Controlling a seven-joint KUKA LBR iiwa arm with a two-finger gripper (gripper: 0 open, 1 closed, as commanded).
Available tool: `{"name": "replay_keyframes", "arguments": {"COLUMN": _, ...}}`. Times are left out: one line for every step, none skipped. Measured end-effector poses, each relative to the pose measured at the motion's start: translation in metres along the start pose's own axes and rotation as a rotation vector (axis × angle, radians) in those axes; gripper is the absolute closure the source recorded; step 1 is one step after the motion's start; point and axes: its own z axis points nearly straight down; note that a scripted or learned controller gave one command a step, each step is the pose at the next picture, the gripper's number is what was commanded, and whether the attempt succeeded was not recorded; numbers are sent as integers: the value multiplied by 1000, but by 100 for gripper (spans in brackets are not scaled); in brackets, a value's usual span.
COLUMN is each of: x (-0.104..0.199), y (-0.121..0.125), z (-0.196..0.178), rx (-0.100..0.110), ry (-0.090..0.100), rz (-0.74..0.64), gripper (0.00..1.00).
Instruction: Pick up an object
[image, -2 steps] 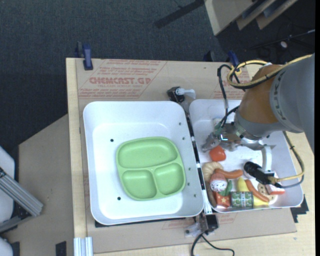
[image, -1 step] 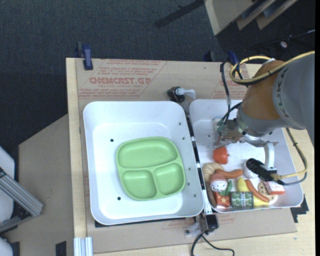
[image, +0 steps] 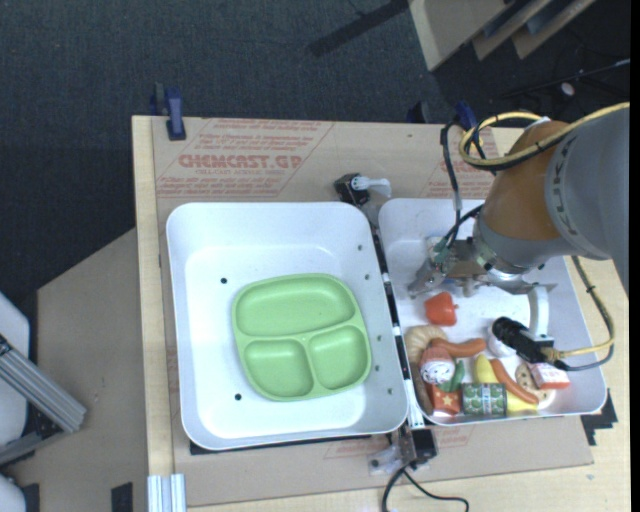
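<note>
Brown tabletop (image: 260, 160) carries two white bins: left bin (image: 190, 250) has one green divided plate (image: 300, 335). Hand (image: 440, 272) sits low in right bin (image: 400, 225), just above one orange-red object (image: 442, 309); finger spread can't be told. Toy food pile (image: 485, 378) fills that bin's near end, count unclear.

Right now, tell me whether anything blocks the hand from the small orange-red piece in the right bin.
Nothing visible does. The hand hangs just above the small orange-red piece, with bare bin floor between them. The pile of toy food lies nearer the camera, off to the side.
</note>
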Motion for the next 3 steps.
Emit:
{"name": "replay_keyframes", "arguments": {"x": -5, "y": -43, "z": 11, "rx": 7, "ry": 2, "rz": 1, "gripper": 0}}
{"name": "replay_keyframes", "arguments": {"x": -1, "y": -34, "z": 10, "rx": -2, "ry": -1, "rz": -2, "gripper": 0}}
{"name": "replay_keyframes", "arguments": {"x": -2, "y": -33, "z": -1, "rx": -6, "ry": -2, "rz": 0, "gripper": 100}}
